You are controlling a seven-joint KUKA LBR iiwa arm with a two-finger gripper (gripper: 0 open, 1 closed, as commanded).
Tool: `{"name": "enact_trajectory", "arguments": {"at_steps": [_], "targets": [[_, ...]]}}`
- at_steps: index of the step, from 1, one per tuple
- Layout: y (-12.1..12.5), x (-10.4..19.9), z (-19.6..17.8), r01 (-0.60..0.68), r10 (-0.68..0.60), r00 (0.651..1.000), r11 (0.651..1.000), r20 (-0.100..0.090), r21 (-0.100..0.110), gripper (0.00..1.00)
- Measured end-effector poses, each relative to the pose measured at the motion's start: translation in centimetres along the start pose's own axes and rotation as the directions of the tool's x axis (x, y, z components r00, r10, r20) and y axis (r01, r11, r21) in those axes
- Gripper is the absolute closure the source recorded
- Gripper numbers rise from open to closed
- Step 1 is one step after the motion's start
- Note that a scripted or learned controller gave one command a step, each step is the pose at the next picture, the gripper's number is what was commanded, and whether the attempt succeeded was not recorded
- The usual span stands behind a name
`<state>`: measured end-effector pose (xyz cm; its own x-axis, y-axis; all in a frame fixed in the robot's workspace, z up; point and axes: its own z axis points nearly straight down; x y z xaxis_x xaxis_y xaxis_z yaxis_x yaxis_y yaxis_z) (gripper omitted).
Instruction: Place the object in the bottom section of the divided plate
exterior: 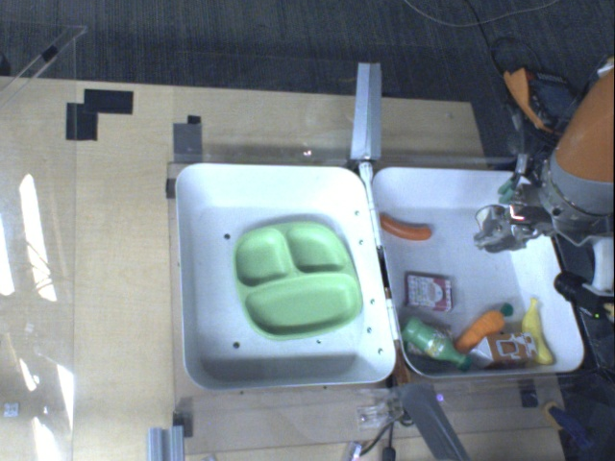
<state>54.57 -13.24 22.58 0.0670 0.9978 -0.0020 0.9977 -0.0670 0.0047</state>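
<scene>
Green divided plate (298,281) sits unloaded. Pick step pending: gripper (500,227) hovers at the right bin's (567,353) 2 o'clock; jaw state cannot be told. Next: descend on an object.

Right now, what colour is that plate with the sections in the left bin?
Light green. The divided plate shows clearly in the overhead camera view, against the white bin.

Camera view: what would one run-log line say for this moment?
hand: over right bin, upper right | green divided plate: left bin, nothing on it | sausage, carrot: right bin
</scene>
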Motion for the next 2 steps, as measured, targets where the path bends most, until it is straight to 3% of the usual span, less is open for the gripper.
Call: {"name": "enact_trajectory", "arguments": {"at_steps": [1, 2], "targets": [[4.7, 6.3, 4.1, 0.067, -0.067, 0.998, 0.998, -0.002, 0.000, 1.00], [-1.2, 12.4, 2.2, 0.027, -0.027, 1.000, 1.000, -0.003, 0.001, 1.00]]}}
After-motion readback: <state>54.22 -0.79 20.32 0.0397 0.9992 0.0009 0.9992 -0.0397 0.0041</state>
